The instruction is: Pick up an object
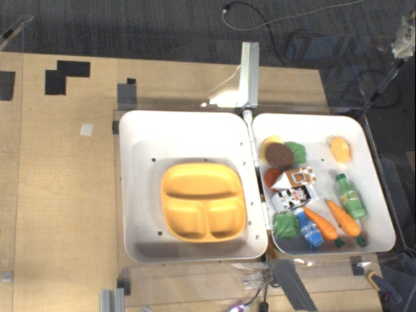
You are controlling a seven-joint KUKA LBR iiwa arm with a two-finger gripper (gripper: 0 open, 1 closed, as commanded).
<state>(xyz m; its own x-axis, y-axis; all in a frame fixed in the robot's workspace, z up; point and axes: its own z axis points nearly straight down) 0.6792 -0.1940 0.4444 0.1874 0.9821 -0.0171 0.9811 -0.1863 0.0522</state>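
Note:
The right bin (pixel 377 174) holds several small toy foods. A brown round piece (pixel 279 154) lies at its upper left, touching a green piece (pixel 297 151) and a yellow piece (pixel 270 142). A white printed carton (pixel 294 187) sits below them beside a red piece (pixel 272 177). Two orange carrots (pixel 343 218) (pixel 320 223), a blue bottle (pixel 310 230) and a green leafy piece (pixel 284 225) crowd the near edge. A green bottle (pixel 351 197) lies toward the right, and an orange-yellow piece (pixel 340 149) sits alone at the upper right.
The left bin (pixel 140 174) holds a yellow divided tray (pixel 203 199) at its middle. A grey metal post (pixel 249 77) stands behind the seam between the bins. The wooden bench (pixel 58 194) extends to the left. A cable (pixel 286 25) trails on the dark floor beyond.

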